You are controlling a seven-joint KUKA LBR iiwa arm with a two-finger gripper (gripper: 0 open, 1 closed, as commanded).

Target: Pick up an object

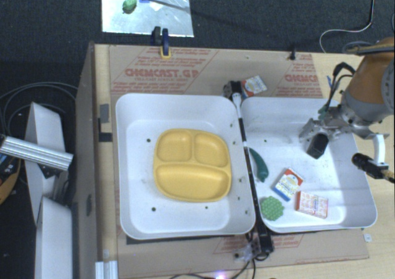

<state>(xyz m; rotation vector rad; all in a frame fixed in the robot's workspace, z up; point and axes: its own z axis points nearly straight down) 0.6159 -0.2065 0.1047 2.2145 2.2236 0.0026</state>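
Single fixed overhead camera
It looks down obliquely on both white bins (123,166); the arm (370,89) enters at right.

Yellow tray (191,165), white bins (133,148), green ball (271,208)

Light is even and bright from overhead, with soft shadows inside the white bins (185,106). A foil sheet (148,0) at the top edge glares. Focus is slightly soft and grainy throughout.

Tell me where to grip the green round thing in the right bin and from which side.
Grip the green round thing across its middle, coming straight down. It lies low near the right bin front wall, so a sideways approach looks blocked; the pack sits close.
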